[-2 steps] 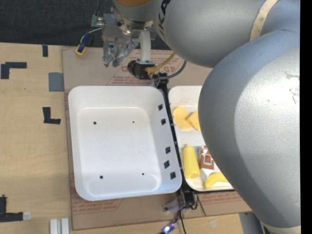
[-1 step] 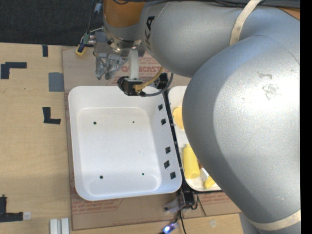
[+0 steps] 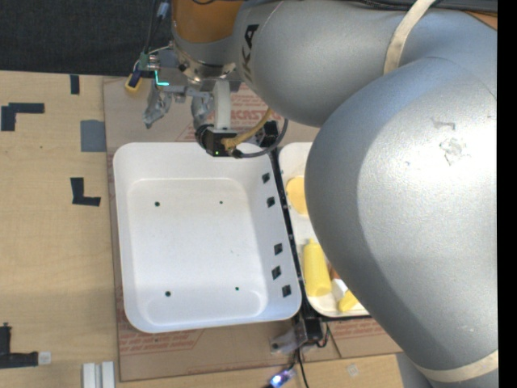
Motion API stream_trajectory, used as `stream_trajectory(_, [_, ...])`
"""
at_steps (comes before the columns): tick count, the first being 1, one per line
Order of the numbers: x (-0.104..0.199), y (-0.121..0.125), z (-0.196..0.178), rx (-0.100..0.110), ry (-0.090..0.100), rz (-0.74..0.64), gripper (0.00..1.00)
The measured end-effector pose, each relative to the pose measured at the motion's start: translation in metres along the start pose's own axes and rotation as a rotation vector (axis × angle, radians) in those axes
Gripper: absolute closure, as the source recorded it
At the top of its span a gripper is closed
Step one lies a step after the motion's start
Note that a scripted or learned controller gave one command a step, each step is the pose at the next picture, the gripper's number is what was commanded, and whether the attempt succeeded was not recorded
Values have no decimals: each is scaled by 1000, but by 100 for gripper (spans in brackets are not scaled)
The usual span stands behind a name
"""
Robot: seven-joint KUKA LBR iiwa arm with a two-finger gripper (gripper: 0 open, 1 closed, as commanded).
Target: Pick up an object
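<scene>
My gripper [image 3: 179, 110] hangs under the orange wrist band at the top of the camera view, just beyond the far rim of the left bin [image 3: 133, 217]. Its fingers [image 3: 153, 110] stand apart and open, and only the brown bench surface shows between them. Yellow objects lie in the right bin [image 3: 292, 156]: a rounded one [image 3: 296, 192] near its left wall, a longer one [image 3: 316, 270] nearer the front, and a small piece [image 3: 348, 301] beside it. The big grey arm hides most of that bin.
A black divider strip with clips [image 3: 277, 225] runs between the two bins. A black part with a cable [image 3: 216, 141] hangs below the wrist at the left bin's far rim. Brown bench with black marks [image 3: 81, 191] lies to the left.
</scene>
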State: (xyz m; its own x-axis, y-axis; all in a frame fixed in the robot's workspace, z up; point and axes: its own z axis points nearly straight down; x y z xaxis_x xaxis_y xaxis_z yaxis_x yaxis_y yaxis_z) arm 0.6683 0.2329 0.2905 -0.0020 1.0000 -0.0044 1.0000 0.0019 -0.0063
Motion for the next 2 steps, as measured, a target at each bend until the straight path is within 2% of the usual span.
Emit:
stream_trajectory(1, [0,0,-6,6,-4,-2,100])
stream_trajectory(2, [1,0,-5,7,-4,-2,0])
